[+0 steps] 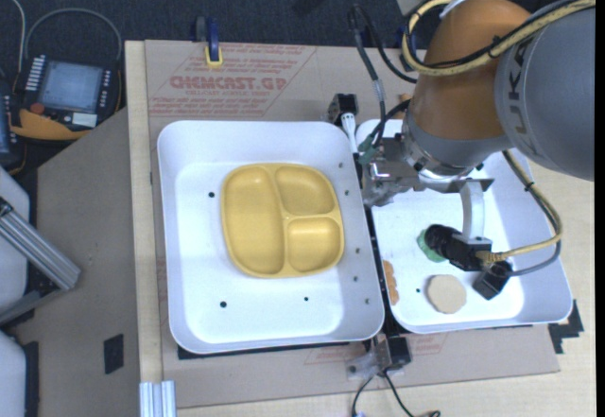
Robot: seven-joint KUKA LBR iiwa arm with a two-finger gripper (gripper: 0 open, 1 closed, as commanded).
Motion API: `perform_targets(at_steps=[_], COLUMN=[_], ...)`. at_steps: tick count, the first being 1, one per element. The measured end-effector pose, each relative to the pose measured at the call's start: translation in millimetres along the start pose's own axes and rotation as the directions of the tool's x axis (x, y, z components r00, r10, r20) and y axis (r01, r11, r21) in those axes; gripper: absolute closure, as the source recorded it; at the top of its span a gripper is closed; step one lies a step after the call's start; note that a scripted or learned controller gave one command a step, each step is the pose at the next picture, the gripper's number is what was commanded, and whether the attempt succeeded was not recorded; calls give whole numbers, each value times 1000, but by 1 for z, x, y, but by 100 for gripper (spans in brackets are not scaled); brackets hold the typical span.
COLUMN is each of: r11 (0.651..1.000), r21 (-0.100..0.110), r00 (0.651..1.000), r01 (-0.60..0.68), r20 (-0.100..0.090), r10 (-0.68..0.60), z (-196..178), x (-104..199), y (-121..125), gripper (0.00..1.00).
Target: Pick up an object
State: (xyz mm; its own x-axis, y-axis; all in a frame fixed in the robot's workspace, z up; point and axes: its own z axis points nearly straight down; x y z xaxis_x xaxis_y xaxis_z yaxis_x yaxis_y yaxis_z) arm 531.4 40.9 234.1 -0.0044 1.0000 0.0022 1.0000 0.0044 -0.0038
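Note:
The arm reaches in from the right and hangs over the right bin [539,306]. Its gripper [385,181] sits low at that bin's left wall, close to the divide between the bins. A tan round disc [445,293] lies near the right bin's front edge, apart from the gripper. A small green thing [428,250] peeks out just behind the disc, partly hidden. A thin orange-brown piece [390,282] lies along the right bin's left rim. In the left bin [189,292] rests a yellow divided plate [282,218].
The grey and orange arm body covers the back half of the right bin. A clamp [214,44] stands at the bench's far edge, and a handheld control pad [68,89] lies off the bench to the left. White floor shows around the plate.

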Motion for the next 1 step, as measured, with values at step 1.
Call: perform_targets(at_steps=[1], r11=[1000], r21=[2], r00=[1000], r01=[0], r20=[1], r10=[0], z=[16], x=[46], y=[-23], gripper=[100])
